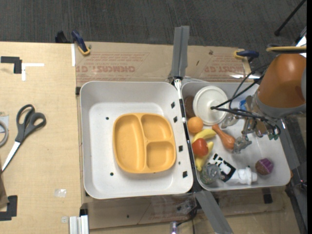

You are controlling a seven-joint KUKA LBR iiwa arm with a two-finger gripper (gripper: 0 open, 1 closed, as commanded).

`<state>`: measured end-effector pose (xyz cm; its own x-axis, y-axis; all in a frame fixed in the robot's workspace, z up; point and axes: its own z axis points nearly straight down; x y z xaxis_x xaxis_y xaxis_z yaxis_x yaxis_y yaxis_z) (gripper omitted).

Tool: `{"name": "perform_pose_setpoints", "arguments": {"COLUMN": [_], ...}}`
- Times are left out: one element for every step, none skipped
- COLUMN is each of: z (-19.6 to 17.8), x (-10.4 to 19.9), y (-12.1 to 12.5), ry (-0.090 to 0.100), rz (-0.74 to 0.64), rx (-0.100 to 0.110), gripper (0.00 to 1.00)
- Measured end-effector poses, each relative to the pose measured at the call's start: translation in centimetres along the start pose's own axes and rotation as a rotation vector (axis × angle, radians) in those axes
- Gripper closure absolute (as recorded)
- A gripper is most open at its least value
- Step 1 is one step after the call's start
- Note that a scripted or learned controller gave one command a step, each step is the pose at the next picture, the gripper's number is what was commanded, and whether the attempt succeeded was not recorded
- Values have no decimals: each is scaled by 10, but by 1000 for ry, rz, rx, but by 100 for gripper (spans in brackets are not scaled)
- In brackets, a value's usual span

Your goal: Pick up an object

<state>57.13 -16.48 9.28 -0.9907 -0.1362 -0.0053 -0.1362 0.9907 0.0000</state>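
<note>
Over right bin (280,172), gripper (240,143) (pointing down).

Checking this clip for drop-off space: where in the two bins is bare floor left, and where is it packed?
Left bin: bare floor all round the yellow divided plate, widest along the left wall and the far wall. Right bin: crowded along its left side with the white bowl, orange, tomato and banana; one small bare patch lies between the gripper and the purple fruit.

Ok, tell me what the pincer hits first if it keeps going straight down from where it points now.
Probably the bare floor of the right bin, just right of the orange carrot-like toy. The pincer hangs beside it; depth is unclear.
</note>
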Motion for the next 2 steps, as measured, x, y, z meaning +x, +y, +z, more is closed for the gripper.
{"name": "perform_pose_setpoints", "arguments": {"z": [0,0], "x": [17,47], "y": [33,-20], "ry": [3,2], "rz": [123,52], "rx": [0,1], "gripper": [0,0]}}
